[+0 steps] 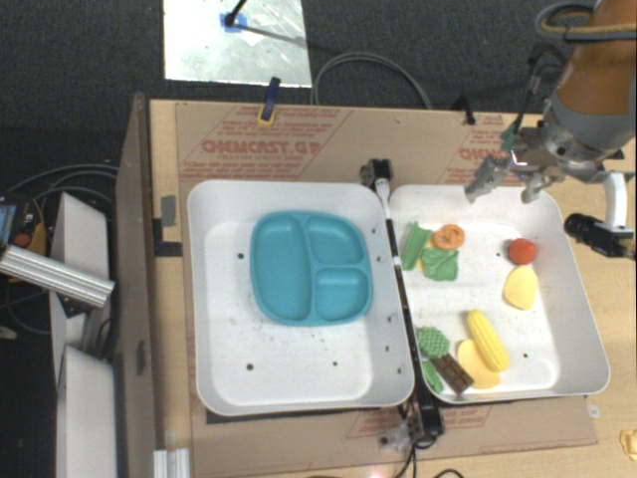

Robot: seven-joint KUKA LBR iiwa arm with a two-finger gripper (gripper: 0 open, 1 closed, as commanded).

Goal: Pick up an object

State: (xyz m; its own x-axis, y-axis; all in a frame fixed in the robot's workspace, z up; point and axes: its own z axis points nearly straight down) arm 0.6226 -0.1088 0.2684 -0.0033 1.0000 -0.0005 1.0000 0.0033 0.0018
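My gripper (510,184) hangs above the far edge of the right bin (577,307), its two fingers spread apart with nothing between them. Below it in that bin lie a green pod (414,245), an orange slice (449,236) and a green leafy piece (440,264). Further right sit a red tomato (522,251) and a pale yellow piece (520,289). Near the front are a yellow corn cob (488,340), a green textured piece (432,343), a brown bar (454,371) and another yellow piece (474,365).
The left bin (224,366) holds a blue divided plate (310,268). Cardboard (299,142) lies under both bins. A metal clip (377,174) sits at the far end of the seam between the bins.
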